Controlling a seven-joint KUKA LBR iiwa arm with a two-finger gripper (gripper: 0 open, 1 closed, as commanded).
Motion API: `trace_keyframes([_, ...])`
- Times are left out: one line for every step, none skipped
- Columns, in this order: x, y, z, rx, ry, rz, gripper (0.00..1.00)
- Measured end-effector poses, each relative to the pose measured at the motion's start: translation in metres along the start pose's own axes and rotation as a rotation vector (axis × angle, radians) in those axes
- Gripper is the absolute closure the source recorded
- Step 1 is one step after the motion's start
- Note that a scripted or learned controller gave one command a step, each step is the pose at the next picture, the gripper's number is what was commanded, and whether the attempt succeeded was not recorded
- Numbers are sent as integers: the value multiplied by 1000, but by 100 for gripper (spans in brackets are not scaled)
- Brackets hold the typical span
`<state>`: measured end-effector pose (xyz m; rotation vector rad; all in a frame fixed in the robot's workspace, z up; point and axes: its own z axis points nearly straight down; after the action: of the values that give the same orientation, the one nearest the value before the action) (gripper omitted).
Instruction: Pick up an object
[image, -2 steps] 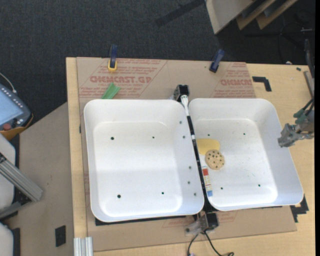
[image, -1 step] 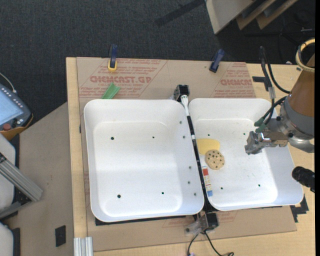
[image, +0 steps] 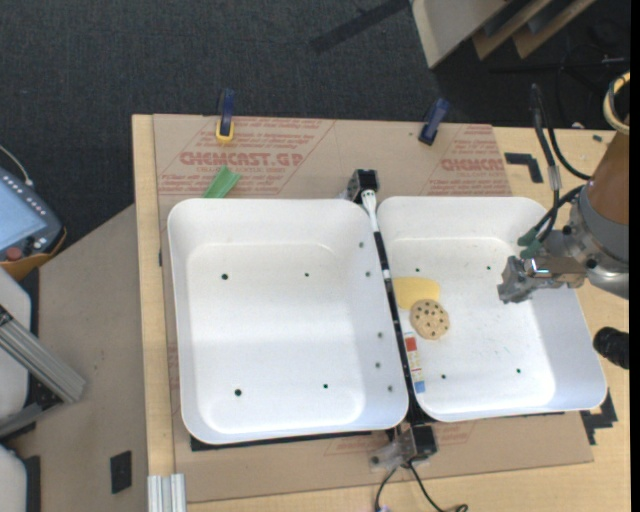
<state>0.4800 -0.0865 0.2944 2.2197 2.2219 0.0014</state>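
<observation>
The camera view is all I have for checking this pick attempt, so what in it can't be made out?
- Pincer: small and blurred over the right bin; open or shut is unreadable.
- Arm: cut off by the right edge.
- Yellow piece: partly covered by the speckled round disc; its full shape is hidden.
- Strip along the divider: markings too small to read.

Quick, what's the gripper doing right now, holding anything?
Gripper: over the right bin, nothing seen between its fingers; open or shut cannot be told.
</observation>
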Motion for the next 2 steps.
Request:
trace_keyframes([91, 0, -10, -2, 3, -10, 100])
trace_keyframes([86, 1, -20, -4, -1, 0, 100])
